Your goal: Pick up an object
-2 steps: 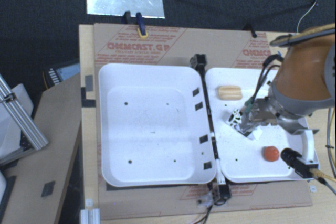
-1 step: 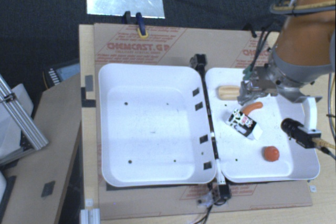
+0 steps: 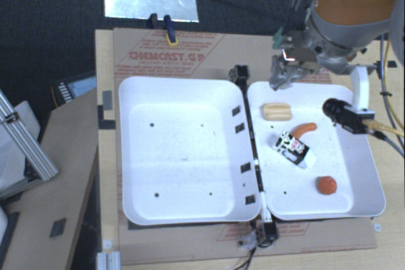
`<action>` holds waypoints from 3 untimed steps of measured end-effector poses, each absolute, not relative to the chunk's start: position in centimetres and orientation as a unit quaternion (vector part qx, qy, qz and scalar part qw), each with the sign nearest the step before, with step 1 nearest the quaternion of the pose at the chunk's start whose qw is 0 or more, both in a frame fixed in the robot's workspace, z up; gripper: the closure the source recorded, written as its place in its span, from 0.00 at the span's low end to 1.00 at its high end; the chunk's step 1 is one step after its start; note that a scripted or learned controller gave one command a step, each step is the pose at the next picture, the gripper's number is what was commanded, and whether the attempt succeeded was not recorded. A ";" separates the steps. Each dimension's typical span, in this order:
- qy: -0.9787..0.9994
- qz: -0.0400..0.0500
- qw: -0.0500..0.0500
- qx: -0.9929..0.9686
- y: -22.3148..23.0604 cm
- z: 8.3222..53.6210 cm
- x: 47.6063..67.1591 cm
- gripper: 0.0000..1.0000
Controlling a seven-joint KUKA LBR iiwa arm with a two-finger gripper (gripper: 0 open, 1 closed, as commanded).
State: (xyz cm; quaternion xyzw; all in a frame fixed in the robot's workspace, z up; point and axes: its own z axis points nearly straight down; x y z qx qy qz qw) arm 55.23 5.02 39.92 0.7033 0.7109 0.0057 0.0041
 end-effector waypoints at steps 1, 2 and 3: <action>0.709 -0.001 -0.002 0.706 5.6 35.3 48.9 1.00; 0.710 0.006 0.003 0.704 10.4 46.9 48.7 1.00; 0.710 0.003 0.001 0.705 13.7 50.8 48.7 1.00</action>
